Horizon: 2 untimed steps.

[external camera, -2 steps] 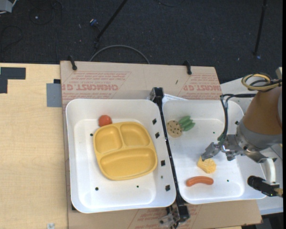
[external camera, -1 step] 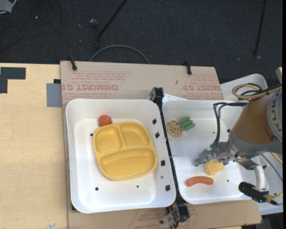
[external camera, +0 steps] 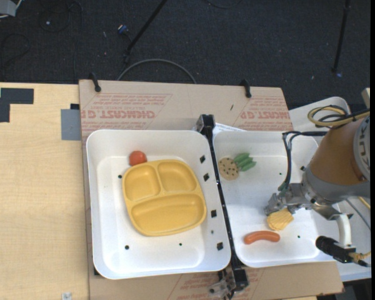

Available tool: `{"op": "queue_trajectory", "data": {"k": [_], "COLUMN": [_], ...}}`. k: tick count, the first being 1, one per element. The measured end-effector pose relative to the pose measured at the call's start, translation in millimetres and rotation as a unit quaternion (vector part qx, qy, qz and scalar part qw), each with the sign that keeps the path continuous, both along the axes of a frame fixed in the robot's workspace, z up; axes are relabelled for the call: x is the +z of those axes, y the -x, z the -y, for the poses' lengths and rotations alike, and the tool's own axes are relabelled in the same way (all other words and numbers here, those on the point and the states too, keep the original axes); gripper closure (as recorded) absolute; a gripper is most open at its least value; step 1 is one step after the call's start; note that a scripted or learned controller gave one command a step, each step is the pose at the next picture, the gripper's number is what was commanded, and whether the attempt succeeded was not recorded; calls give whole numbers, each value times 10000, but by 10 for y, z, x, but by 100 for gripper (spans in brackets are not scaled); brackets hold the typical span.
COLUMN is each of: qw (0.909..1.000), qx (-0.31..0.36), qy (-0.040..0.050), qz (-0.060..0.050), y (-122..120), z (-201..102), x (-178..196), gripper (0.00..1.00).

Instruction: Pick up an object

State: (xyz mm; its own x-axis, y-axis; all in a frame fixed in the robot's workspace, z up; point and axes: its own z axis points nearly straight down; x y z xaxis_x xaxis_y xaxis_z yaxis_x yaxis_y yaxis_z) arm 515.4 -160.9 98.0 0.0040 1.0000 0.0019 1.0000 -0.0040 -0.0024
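**End effector low over the yellow chip in the right bin**

In the left bin [external camera: 106, 242] lie a yellow tray [external camera: 164, 196] and a tomato [external camera: 137, 158] at its upper-left corner. The right bin [external camera: 300, 255] holds a cookie [external camera: 228, 167], a green vegetable [external camera: 244, 162], a sausage [external camera: 262, 237] and a yellow chip [external camera: 279, 220]. The end effector [external camera: 281, 206] touches the chip's top; whether it grips cannot be told.

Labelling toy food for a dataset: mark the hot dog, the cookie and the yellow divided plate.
hot dog [external camera: 261, 237], camera view, middle of the sausage
cookie [external camera: 228, 167], camera view, centre of its face
yellow divided plate [external camera: 164, 215], camera view, large compartment floor
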Motion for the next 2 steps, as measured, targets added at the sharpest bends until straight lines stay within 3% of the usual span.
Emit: {"op": "queue_trajectory", "data": {"k": [2], "qw": [10000], "qx": [30], "qy": [16], "qz": [33], "y": [-132], "z": [76], "x": [1155], "gripper": [100]}}
